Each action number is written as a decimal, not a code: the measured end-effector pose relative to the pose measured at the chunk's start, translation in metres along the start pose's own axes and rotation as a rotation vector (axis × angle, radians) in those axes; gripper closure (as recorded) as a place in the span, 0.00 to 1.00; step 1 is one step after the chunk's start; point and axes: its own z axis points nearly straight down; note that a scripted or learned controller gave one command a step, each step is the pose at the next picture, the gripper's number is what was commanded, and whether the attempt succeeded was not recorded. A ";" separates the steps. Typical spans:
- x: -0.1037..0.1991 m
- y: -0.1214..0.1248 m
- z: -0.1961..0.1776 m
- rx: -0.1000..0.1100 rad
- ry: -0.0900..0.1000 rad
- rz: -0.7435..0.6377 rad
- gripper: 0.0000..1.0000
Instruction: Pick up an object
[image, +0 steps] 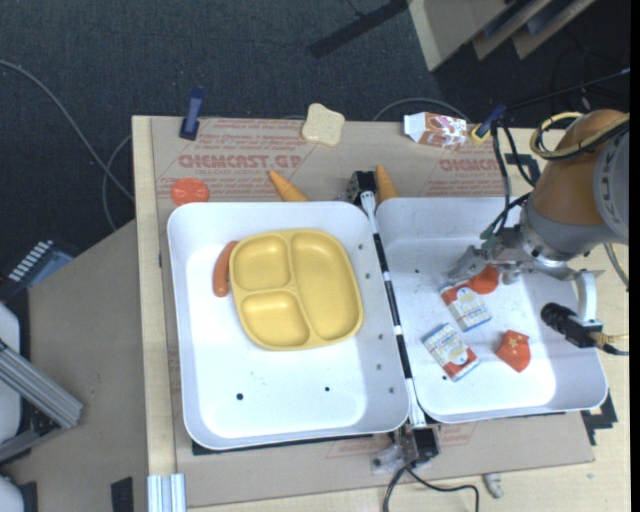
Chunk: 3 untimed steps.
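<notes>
My tool (487, 262) hangs over the right bin (570, 395) in the right half of the frame, just above a small red object (484, 281); whether it is open or grips anything, I cannot tell. Below it lie two small cartons (466, 306) (448, 351) and a red strawberry-like toy (514, 350). The left bin (290, 400) holds a yellow divided plate (296, 288) with a sausage (221, 271) touching its left edge.

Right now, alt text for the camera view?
The grey arm's gripper hangs over the right bin, above two small cartons and red toys. The left bin holds a yellow divided plate beside a sausage.
</notes>
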 end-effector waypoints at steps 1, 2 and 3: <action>0.033 -0.007 0.014 0.008 -0.001 -0.001 0.00; 0.033 -0.007 0.004 0.007 -0.001 -0.001 1.00; 0.033 -0.007 0.004 0.008 -0.001 0.000 0.00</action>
